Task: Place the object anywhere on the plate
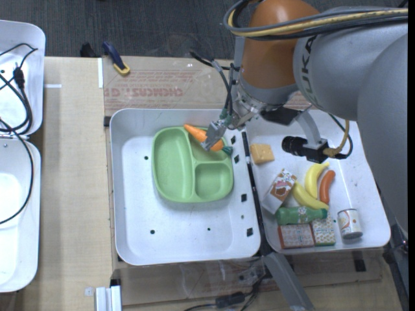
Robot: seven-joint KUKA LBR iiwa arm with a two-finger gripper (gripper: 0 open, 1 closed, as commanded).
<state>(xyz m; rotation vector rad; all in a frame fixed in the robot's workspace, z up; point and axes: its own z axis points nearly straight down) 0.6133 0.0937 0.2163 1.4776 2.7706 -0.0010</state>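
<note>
Camera view shows a toy carrot (196,133) lying over the upper right rim of the green divided plate (188,167), its long axis running from upper left to lower right, the green leafy end toward the right. The claw (214,138) is closed on the carrot's right half, just above the plate's rim. The plate sits in the left white bin (130,225). The right bin (373,199) holds a cracker-like square (261,153), a banana (310,188), a sausage (326,184), a small snack box (282,188), a green packet (300,214), a can (349,224) and two flat cartons (310,234), all well apart from the carrot.
</note>
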